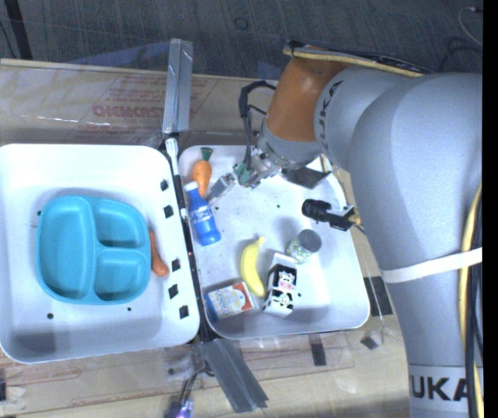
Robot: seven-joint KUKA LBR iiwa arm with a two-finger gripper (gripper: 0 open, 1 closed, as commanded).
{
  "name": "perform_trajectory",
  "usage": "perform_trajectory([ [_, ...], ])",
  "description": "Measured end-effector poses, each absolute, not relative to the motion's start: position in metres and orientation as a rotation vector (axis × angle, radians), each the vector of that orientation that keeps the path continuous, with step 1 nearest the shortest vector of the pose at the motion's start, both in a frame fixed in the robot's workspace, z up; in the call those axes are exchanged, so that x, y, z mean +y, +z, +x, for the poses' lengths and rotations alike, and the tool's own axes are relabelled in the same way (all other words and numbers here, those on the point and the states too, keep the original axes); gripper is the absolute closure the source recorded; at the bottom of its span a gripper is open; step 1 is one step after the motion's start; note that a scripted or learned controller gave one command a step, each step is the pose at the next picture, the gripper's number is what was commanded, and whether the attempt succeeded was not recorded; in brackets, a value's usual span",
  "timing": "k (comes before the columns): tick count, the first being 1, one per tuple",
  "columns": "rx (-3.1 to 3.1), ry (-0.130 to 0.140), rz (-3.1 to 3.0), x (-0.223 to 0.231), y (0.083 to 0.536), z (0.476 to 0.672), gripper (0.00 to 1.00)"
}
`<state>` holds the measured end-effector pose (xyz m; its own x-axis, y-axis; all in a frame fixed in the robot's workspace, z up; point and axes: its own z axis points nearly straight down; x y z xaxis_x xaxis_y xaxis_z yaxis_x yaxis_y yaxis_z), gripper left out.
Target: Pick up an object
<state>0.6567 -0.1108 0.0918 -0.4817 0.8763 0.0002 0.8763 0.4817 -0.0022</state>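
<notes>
1. The grey arm reached in from the right, and its gripper was low over the upper part of the right bin.
2. I could not tell if the gripper was open or closed, and nothing was seen held in it.
3. A carrot lay just to the left of the gripper, near the bin's upper left corner, with a blue bottle directly below it.
4. A banana lay in the middle of this bin, and a small jar stood to its right.
5. Near the lower edge a small carton and a black-and-white carton stood side by side.
6. The left bin held a blue divided tray, with an orange object against the tray's right side.
7. Both bins stood on the desk.
</notes>
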Motion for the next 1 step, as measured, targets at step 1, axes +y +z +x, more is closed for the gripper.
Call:
perform_trajectory([
  [1, -2.745, 0.001, -1.524, -0.1054, 0.0939, 0.5376, 0.0],
])
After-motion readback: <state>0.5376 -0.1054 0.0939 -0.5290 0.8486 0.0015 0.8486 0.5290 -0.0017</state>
